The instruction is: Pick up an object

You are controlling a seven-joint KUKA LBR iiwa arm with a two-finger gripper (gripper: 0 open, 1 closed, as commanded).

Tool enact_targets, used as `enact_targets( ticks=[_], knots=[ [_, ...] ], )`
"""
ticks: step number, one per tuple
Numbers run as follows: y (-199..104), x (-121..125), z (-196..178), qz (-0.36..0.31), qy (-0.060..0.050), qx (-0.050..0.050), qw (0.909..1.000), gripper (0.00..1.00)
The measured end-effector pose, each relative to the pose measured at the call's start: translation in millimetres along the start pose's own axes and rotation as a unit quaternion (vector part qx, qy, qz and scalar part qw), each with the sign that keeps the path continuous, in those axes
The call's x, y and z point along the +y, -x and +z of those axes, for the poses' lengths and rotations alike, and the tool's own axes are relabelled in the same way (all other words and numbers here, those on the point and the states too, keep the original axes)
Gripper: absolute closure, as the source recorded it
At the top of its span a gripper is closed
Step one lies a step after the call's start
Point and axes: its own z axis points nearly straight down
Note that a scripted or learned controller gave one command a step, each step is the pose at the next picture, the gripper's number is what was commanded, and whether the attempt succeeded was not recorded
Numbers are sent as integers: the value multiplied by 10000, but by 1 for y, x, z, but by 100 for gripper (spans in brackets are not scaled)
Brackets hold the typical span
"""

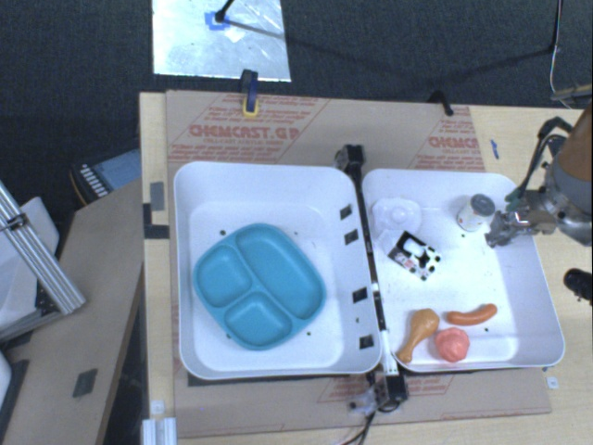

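The right bin (528, 286) holds a white cup (473, 212) with a grey top near its far right, a clear plastic lid (396, 215), and a black-and-white toy (413, 254) in the middle. Along its near side lie a tan drumstick (418, 332), an orange sausage (472, 315) and a pink lump (452, 344). My gripper (501, 227) reaches in from the right and hovers over the bin's right part, just right of the white cup. I see nothing held in it.
The left bin (199, 202) holds a blue divided plate (258, 285). A black clip strip (366, 258) runs between the bins. Brown cardboard lies under both bins, and a shiny metal sheet (220, 26) lies beyond the bench.
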Motion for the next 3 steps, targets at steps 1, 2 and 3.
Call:
enact_targets(
  ticks=[1,2,3],
  knots=[
    [2,-1,-63,0,9,-4,10000,100],
    [-54,-2,-49,-14,-16,12,10000,100],
    [-115,-3,-42,-15,-11,9,10000,100]
  ],
)
